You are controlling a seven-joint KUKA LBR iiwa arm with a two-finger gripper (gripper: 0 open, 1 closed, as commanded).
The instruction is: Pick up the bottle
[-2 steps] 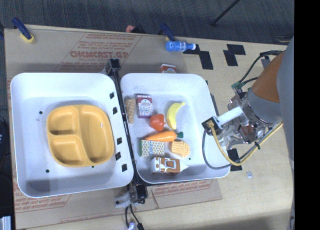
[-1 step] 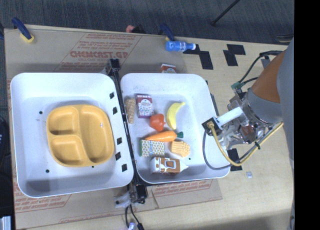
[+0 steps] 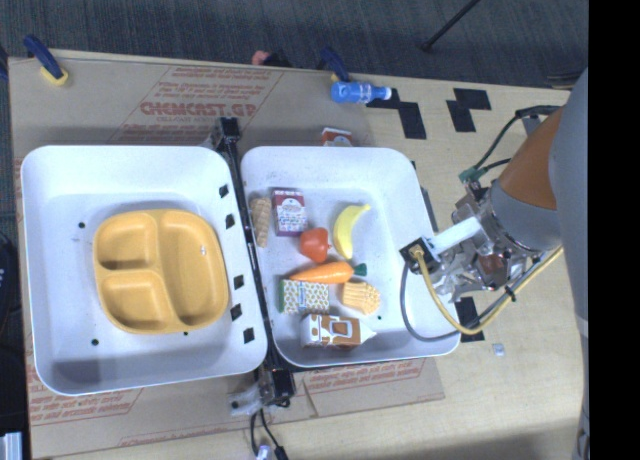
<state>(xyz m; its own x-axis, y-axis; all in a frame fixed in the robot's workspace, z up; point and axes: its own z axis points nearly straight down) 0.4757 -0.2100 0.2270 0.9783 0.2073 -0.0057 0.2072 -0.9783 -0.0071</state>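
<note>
Camera view: hovering at the right rim of the right bin, outside the pile of toy food, the gripper; open or closed, impossible to tell under the cables. Nothing seen held.

Likeliest the bottle (white with a brown label, lying on its side) at the near edge of the right bin, touching the corn and just beside the patterned packet. Well apart from the gripper.

Judged to be the approach step, with no grasp begun. Next: travel leftward over the bin and line up across the bottle's narrow side. Then descend without nudging the corn or the bin wall close behind.
</note>
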